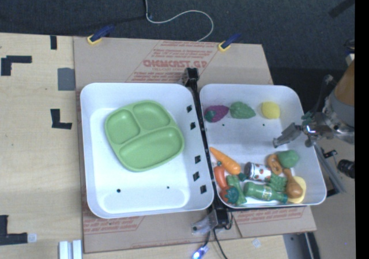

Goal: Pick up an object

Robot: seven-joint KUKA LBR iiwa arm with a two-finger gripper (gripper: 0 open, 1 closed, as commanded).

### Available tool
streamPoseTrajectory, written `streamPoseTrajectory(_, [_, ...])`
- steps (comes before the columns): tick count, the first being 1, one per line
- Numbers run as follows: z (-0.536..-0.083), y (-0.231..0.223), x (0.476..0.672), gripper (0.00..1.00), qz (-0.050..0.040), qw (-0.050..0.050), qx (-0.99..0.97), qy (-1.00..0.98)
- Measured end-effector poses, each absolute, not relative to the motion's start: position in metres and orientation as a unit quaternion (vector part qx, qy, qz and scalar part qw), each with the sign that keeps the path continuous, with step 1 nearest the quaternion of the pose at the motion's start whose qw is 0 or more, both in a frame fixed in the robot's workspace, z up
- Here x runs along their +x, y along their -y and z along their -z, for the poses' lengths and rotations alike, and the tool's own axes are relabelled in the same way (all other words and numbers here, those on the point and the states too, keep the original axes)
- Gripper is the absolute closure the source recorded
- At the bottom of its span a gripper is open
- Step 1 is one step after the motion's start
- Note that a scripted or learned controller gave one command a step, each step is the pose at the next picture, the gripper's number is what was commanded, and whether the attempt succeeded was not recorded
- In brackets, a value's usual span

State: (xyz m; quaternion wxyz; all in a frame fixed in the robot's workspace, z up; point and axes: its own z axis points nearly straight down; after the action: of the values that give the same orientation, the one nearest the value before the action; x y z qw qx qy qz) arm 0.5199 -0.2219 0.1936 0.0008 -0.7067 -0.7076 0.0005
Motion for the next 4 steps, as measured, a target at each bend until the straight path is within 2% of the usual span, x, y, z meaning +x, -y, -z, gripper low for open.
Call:
streamPoseTrajectory(1, [-0.428, 0.191, 0.488, 0.0, 0.0043, -0.008, -0.706, 0.708])
streamPoseTrajectory(2, [-0.429, 0.19, 0.488, 1.0, -0.0008, -0.001, -0.706, 0.708])
streamPoseTrajectory(4, [-0.449, 0.19, 0.489, 1.0, -0.0014, -0.001, -0.706, 0.708])
